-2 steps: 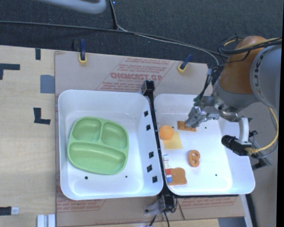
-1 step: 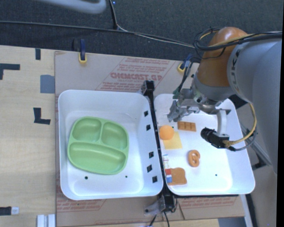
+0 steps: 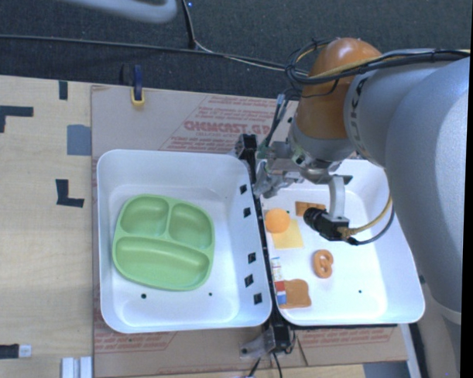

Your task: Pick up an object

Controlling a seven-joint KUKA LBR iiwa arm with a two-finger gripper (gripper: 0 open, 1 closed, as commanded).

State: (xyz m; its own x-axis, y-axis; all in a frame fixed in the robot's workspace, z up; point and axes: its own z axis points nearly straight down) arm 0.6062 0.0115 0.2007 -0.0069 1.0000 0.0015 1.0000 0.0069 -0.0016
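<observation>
I see the green divided plate (image 3: 164, 242) in the left bin (image 3: 109, 296). Right bin (image 3: 387, 306): orange ball (image 3: 276, 221) on a yellow slice (image 3: 290, 237), pretzel (image 3: 323, 263), toast (image 3: 296, 293). Gripper (image 3: 287, 172) hangs just above the ball; can't tell its opening.

**Arm bent low, wrist turned downward**

The grey arm (image 3: 424, 144) reaches in from the right side of the camera view, its thick upper link filling the right edge. The orange band (image 3: 342, 60) sits at the top of the wrist, with dark cables looping around it. Below the band the wrist narrows into a grey and metal housing that points downward. The gripper (image 3: 287, 178) hangs beneath it, seen from above. A black fitting (image 3: 326, 222) with a yellowish cable juts from the wrist's lower right side.
</observation>
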